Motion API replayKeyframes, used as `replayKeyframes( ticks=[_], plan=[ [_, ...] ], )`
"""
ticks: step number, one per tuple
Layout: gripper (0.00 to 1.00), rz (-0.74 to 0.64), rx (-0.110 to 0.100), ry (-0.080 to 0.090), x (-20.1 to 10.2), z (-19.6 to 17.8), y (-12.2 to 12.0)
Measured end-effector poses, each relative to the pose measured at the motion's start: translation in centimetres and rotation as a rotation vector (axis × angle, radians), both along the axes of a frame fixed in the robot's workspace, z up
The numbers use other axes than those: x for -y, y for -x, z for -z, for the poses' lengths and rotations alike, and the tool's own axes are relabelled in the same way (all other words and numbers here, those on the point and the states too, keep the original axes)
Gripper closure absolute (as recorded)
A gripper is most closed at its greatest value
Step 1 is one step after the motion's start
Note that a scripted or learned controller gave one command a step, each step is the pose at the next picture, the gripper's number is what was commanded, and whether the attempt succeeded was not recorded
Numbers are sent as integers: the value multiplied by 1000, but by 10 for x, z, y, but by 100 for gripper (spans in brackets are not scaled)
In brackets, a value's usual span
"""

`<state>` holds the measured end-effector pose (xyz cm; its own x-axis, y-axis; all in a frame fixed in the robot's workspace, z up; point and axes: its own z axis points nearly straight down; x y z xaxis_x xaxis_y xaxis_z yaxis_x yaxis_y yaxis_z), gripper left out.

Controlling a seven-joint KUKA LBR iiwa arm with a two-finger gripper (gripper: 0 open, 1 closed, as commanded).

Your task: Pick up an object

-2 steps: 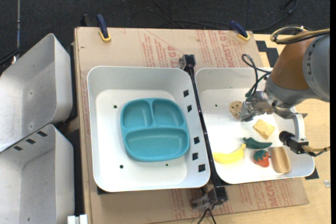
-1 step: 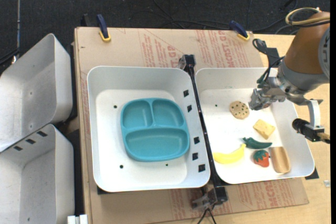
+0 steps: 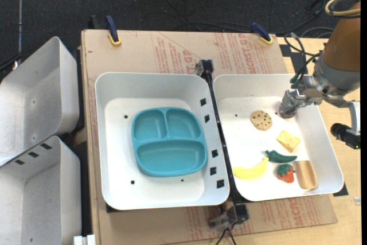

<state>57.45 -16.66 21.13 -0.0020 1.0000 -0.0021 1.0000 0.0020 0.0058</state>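
Note:
In the right bin (image 3: 246,192) lie a round cookie (image 3: 261,120), a yellow cheese wedge (image 3: 288,140), a green pepper (image 3: 280,155), a yellow banana (image 3: 250,170), a red strawberry (image 3: 285,172) and a tan hot-dog bun (image 3: 306,174). The gripper (image 3: 288,108) hangs over the bin's far right part, just right of the cookie and above the cheese. No object shows between its fingers.
The left bin (image 3: 114,181) holds a teal divided plate (image 3: 169,141). A black divider runs between the two bins. Two empty white tubs (image 3: 34,140) stand off the bench to the left. Blue-and-yellow clamps sit at the bench's far edge.

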Motion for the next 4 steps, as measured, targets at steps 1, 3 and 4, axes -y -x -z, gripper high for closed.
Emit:
replayKeyframes(
  ticks=[1,3,4],
  plan=[
    [100,0,-3,-1,0,-14,-1],
    [100,-7,-4,-4,-112,-21,-8],
    [100,-8,-4,-4,-172,-30,-15]
  ],
)
